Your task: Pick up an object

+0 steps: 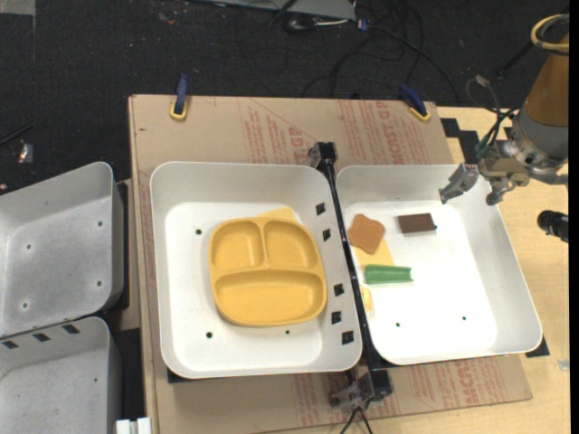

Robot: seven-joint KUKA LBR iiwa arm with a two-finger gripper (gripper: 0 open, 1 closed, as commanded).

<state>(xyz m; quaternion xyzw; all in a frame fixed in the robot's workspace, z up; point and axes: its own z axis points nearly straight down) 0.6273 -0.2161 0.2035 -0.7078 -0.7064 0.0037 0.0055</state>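
Hand (477, 186), open and holding nothing, above right bin's (507, 269) far right corner: descent risks striking the rim, missing brown block (417, 224).

In the right bin (507, 269) I see three small pieces lying flat at its left: a brown rounded slab (366, 232), a dark brown block (416, 224) to its right, a green strip (388, 275) nearer.

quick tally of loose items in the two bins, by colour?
Yellow: 2 (divided tray in the left bin, flat piece in the right bin)
Orange-brown: 1 (round piece)
Dark brown: 1 (block)
Green: 1 (bar)
Total: 5
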